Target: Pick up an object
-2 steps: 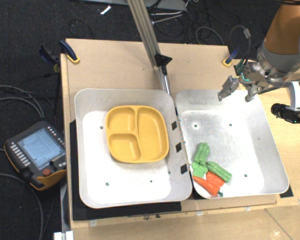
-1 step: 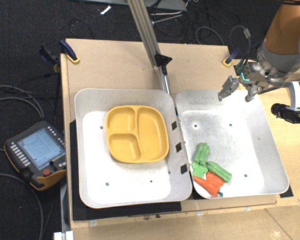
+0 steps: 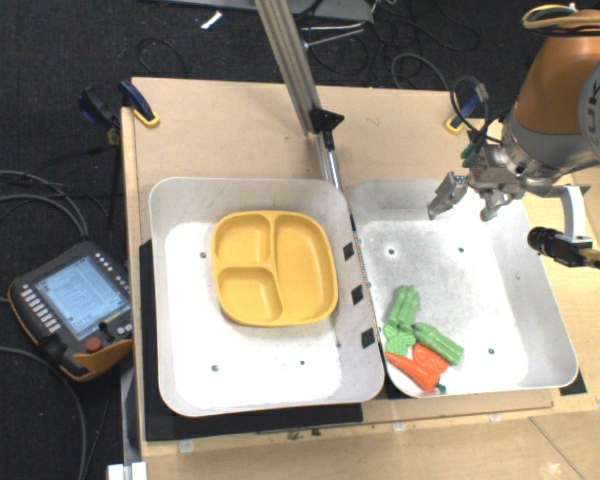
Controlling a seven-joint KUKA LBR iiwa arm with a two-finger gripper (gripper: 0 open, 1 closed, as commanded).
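Two shallow white bins are seen side by side on the wooden desk (image 3: 230,128), and the yellow divided plate (image 3: 275,268) is taken as the landmark for every place given. Well to the left of the plate, off the desk on the dark floor, a teach pendant (image 3: 72,310) with a lit screen is seen among black cables. The plate itself is set flat in the left bin (image 3: 180,368), towards that bin's upper middle, with its three compartments facing up. Above the plate and slightly to its right, a grey slanted pole (image 3: 292,53) is seen running down to the gap between the bins. Directly to the right of the plate, across that gap, the right bin (image 3: 510,308) is found. To the lower right of the plate, near the front left corner of the right bin, a small heap of toy vegetables is seen: a green piece (image 3: 404,308) uppermost, a second green piece (image 3: 440,343) beside it, and an orange carrot-like piece (image 3: 420,368) touching both. Far to the right of the plate and higher up, the tool (image 3: 470,200) is held over the back edge of the right bin, well apart from the heap. Its two fingers are spread apart, with nothing between them. Behind it, the arm's orange band (image 3: 565,68) is seen.
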